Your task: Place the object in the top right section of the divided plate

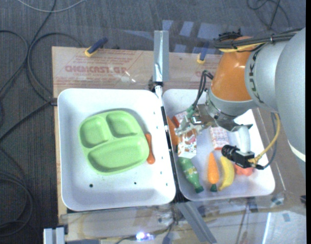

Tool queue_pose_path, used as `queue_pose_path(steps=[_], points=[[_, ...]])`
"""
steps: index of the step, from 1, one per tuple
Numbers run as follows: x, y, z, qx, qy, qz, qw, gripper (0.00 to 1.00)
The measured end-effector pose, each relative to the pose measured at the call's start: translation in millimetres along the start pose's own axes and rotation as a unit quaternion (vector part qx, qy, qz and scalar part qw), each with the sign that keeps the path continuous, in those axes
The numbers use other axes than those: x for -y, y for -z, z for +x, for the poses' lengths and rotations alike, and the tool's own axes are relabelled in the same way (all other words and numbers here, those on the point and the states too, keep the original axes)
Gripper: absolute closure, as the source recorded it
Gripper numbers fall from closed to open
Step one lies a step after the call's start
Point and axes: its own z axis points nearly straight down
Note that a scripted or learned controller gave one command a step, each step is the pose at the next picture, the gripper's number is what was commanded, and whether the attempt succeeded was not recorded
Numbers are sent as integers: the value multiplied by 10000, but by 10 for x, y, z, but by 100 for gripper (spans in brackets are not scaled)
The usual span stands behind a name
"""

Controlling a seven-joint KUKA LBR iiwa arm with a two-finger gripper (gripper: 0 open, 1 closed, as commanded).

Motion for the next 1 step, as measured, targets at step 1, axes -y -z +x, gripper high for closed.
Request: queue_pose_path(steps=[1], points=[[-25,46,833,-21,196,-4,9998,100]])
